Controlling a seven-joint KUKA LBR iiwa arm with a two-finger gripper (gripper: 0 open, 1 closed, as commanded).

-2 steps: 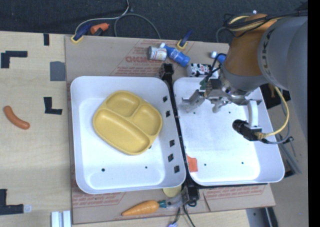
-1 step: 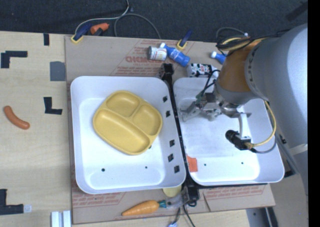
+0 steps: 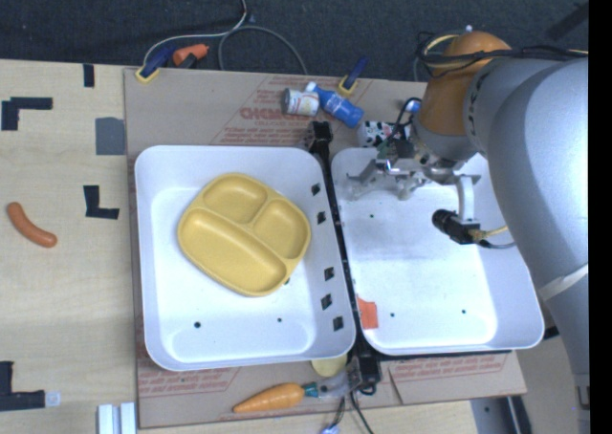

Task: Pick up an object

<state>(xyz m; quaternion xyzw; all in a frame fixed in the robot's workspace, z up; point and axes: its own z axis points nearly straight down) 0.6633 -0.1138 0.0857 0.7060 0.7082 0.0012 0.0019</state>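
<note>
the yellow divided plate [image 3: 245, 231] is the one thing in the bins to pick up; it lies flat in the left bin [image 3: 158, 327], a little far of its middle and slightly turned, with bare white floor around it on the near side. the right bin [image 3: 516, 327] sits just beside it across a dark divider, with a small orange tag [image 3: 367, 313] at its near left corner. the gripper [image 3: 390, 172] hangs over the far left part of the right bin, well apart from the plate, with nothing seen between its parts; whether it is wide or narrow i cannot tell from this slant. outside the bins, a toy carrot [image 3: 271, 399] lies on the bench near the front edge, a sausage [image 3: 32, 226] far off to the left, and a blue and white bottle [image 3: 323, 102] beyond the bins. i judge the step to be the approach, with no grasp begun. the next move calls for crossing left over the divider and coming down on the plate's rim or a ridge, since its flat low shape gives little to pinch.
</note>
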